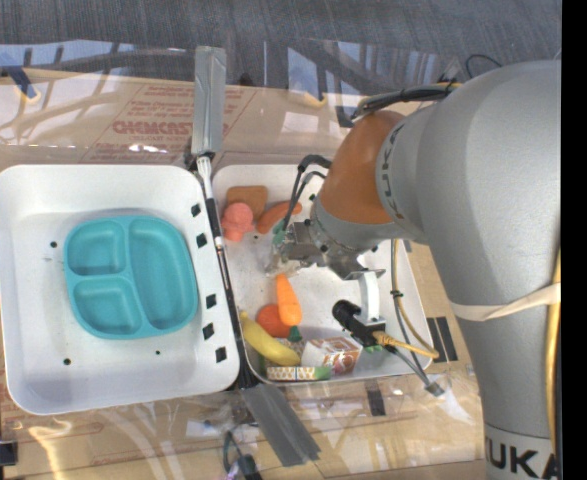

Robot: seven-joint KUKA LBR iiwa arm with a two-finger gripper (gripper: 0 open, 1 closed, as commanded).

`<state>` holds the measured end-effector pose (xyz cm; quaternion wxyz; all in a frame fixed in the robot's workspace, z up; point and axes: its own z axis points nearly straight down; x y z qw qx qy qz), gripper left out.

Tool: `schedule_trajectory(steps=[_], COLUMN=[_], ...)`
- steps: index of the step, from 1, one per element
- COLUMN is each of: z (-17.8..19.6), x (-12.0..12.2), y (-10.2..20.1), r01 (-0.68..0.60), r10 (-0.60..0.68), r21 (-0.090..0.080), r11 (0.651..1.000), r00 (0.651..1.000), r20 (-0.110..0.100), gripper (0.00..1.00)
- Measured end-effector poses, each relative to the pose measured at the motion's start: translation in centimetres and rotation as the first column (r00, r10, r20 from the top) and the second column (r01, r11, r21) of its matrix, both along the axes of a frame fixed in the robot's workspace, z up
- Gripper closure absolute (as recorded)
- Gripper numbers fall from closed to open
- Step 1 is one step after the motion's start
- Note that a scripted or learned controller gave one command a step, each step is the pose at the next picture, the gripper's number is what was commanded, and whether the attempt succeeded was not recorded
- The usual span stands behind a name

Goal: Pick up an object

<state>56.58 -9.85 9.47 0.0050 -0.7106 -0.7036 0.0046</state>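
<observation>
My bench [123, 133] is covered in brown cardboard under clear plastic sheeting, with red printed lettering along its far edge. Two shallow white bins sit directly on it, side by side and touching: the left bin [23, 268] and the right bin [413, 303]. A grey tape strip [209, 98] runs above their seam.

Teal divided plate [129, 274] in white bin [13, 268]; yellow banana [267, 341], orange carrot [288, 300].

One fixed camera looks down aslant, seemingly close, over both bins [13, 298].
</observation>
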Motion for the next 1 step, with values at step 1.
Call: schedule_trajectory(steps=[1], z=[12.76], x=[1.46], y=[1.06], r01=[0.182], r10=[-0.182], r21=[-0.001], r11=[0.983], r00=[0.983], r20=[0.008], gripper=[1.00])
